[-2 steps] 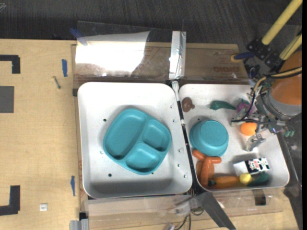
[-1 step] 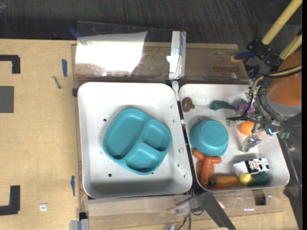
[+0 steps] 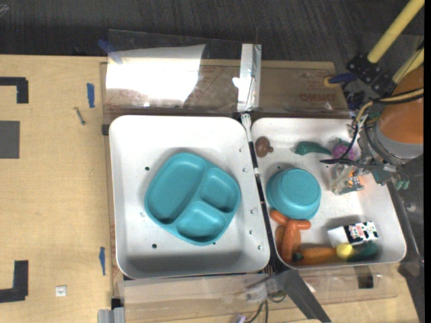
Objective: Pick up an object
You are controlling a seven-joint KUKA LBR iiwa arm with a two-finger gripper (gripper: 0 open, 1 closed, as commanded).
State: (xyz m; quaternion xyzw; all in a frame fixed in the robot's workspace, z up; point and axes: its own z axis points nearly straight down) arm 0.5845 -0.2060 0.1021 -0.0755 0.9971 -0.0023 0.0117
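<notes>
Gripper (image 3: 347,173) hovering over right bin (image 3: 394,210); finger state can't tell. Teal bowl (image 3: 293,192) sitting just left of fingers.

In the right bin (image 3: 394,210) I see a teal bowl (image 3: 293,192) lying near its left wall, with a small brown ball (image 3: 262,145) up in the far-left corner. Orange sausage-like pieces (image 3: 291,237) and a carrot (image 3: 316,254) lie along the near edge, beside a black-and-white carton (image 3: 355,233).
</notes>
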